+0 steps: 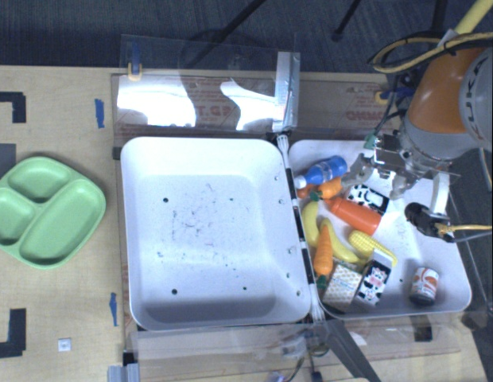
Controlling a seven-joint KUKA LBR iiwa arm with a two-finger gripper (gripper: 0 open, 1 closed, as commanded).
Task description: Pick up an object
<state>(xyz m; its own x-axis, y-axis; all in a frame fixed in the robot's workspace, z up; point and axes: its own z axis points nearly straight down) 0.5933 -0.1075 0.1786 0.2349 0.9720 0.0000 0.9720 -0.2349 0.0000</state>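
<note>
Many toys [347, 237] crowd right bin [457, 293].

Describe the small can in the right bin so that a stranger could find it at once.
Look at the right bin, the crowded one. In its near right corner the small can stands apart from the pile of toy food; it alone has a red-and-white label and a round metal top.

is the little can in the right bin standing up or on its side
Upright, as far as the view shows: the small can shows its round top, near the right bin's front corner.

green divided plate [46, 211] on the wooden bench [56, 325], left of the bins
</note>
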